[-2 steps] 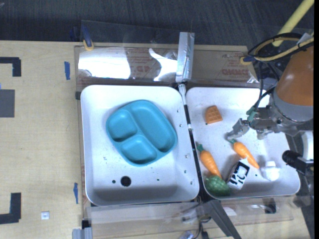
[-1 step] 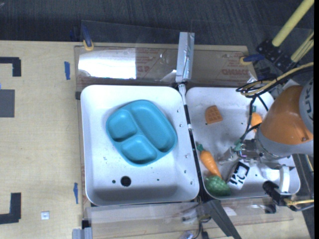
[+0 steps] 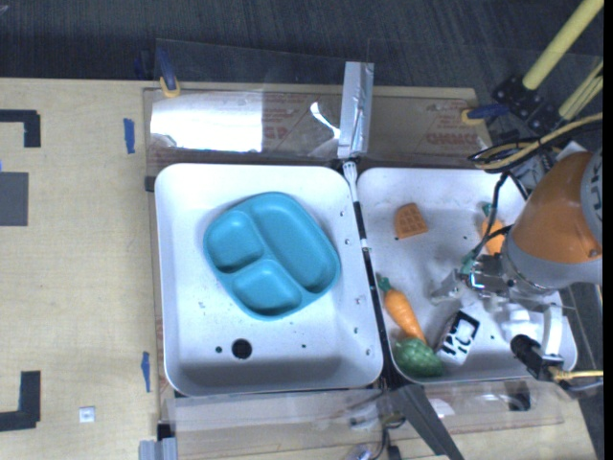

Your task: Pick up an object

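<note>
Camera view: gripper (image 3: 466, 286) low in right bin (image 3: 436, 182) nr carrot (image 3: 403, 313); finger state can't tell.

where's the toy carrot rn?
In the camera view the toy carrot lies in the right bin, near its left wall, just above the green toy vegetable and left of the gripper.

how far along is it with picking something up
Done: the arm has reached over the right bin.
In hand: nothing visibly. The gripper sits low near the bin's middle, and its fingers are hard to make out.
Left: grasp and lift. The carrot, green vegetable, waffle piece and black-and-white item all lie in the bin.
</note>
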`<action>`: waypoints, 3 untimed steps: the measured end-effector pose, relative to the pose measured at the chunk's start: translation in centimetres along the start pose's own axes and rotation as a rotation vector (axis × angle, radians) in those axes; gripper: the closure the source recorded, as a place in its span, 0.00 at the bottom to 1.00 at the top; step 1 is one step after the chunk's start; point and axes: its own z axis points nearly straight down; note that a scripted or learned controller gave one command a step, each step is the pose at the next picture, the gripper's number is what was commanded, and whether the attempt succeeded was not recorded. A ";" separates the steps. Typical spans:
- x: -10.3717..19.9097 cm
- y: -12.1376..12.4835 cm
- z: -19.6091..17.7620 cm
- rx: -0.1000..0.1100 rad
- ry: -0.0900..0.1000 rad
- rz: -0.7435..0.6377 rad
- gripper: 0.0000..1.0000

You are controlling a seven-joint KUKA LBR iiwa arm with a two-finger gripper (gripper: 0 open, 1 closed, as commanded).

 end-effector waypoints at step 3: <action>1.4 -2.7 -10.0 0.002 -0.001 -0.119 1.00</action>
